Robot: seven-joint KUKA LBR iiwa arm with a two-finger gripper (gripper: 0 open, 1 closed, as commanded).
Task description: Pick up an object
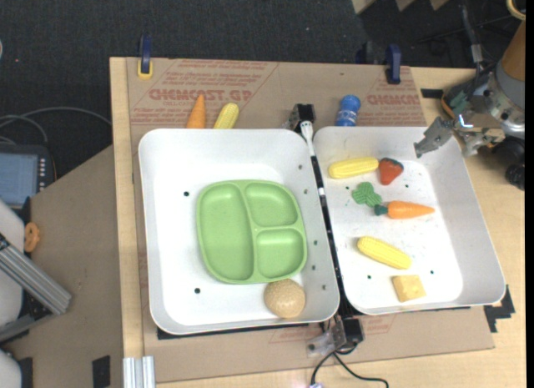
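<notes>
Gripper (435, 140) at right bin's (476, 236) two o'clock rim, nothing held; open or clenched, we cannot tell. Nearest target, strawberry (390, 170), lies toward eight o'clock touching corn cob (354, 167). We'd descend vertically, avoiding cob.

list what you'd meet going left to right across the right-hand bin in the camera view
Upper corn cob → broccoli → lower corn cob → tomato → cheese cube → carrot → the tool over the bin's far right corner.
</notes>
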